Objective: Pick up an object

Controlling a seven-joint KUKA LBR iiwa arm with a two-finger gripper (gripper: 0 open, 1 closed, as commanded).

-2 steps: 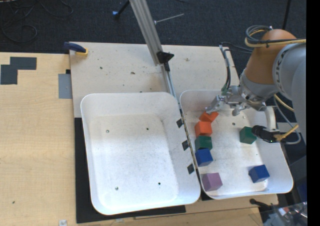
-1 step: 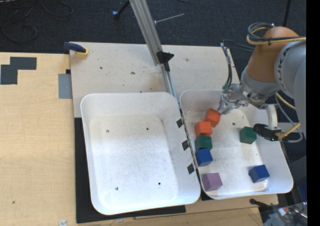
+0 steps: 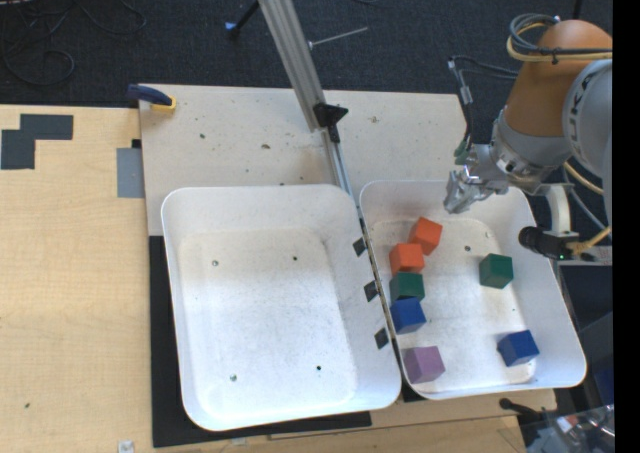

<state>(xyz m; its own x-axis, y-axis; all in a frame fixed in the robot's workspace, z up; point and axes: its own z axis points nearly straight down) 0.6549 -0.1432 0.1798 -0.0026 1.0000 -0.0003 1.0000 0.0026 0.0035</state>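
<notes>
The right bin (image 3: 566, 339) holds several small cubes. Two orange cubes (image 3: 427, 235) (image 3: 406, 257) lie near its left wall, with a green cube (image 3: 407, 286), a blue cube (image 3: 407, 314) and a purple cube (image 3: 423, 362) in a row below them. Another green cube (image 3: 495, 270) and another blue cube (image 3: 518, 346) sit toward the right side. My gripper (image 3: 460, 197) hangs over the bin's far edge, up and to the right of the upper orange cube. It is apart from every cube, and I see nothing in it.
The left bin (image 3: 200, 241) stands beside the right one, with black clips (image 3: 370, 290) along the shared wall. A slanted aluminium bar (image 3: 295, 51) rises behind the bins. A blue and yellow clamp (image 3: 152, 96) lies at the bench's far left corner.
</notes>
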